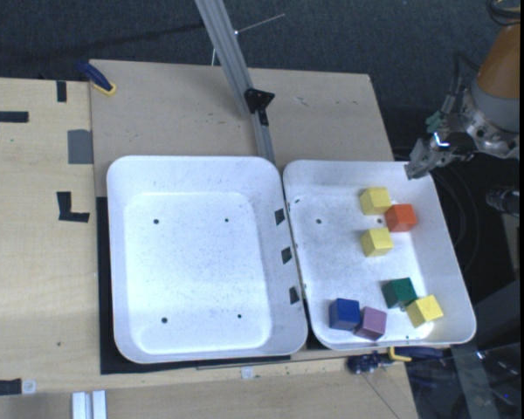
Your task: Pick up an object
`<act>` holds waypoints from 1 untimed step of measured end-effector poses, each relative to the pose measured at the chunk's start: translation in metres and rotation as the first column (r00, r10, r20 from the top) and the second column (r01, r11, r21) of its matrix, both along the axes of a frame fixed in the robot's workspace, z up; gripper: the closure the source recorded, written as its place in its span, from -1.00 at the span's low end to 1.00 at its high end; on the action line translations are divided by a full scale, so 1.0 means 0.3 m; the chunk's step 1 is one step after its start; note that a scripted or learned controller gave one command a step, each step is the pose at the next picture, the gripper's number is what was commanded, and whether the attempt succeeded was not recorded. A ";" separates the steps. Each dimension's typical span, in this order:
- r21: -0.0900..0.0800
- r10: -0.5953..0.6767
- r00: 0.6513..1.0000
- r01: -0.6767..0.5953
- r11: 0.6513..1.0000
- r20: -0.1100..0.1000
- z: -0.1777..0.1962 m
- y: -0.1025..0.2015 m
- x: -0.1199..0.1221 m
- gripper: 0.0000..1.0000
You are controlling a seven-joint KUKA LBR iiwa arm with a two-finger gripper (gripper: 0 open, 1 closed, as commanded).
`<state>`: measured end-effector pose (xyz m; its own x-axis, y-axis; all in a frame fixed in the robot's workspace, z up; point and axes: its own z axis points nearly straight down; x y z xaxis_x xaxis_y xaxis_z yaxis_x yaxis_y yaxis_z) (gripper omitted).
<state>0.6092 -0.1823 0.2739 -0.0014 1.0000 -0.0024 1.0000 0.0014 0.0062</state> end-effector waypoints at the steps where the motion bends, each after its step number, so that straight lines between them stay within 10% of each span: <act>1: 0.003 0.005 1.000 -0.005 1.000 -0.006 0.013 0.173 0.004 1.00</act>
